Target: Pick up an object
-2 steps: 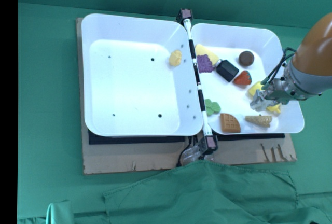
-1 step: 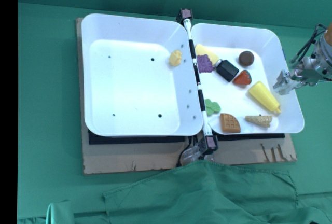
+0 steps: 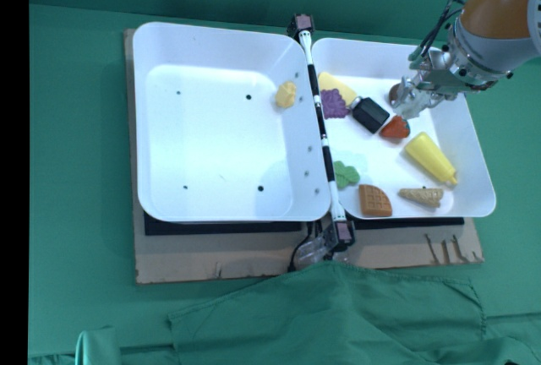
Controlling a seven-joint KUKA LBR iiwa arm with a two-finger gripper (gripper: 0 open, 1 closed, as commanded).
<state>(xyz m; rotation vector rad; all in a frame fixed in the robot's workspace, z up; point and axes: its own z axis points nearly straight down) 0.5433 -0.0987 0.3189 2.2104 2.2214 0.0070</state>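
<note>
Over the right bin (image 3: 473, 186) the gripper (image 3: 412, 106) hangs just above a red strawberry-looking toy (image 3: 395, 129), with a black block (image 3: 369, 115) right beside it. Honestly can't tell if the fingers are spread or pinched. A small yellow piece (image 3: 286, 95) sits alone in the left bin (image 3: 169, 42)

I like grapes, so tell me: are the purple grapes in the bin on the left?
No, the purple grapes lie in the right bin, close to the divider, beside a yellow piece.
</note>
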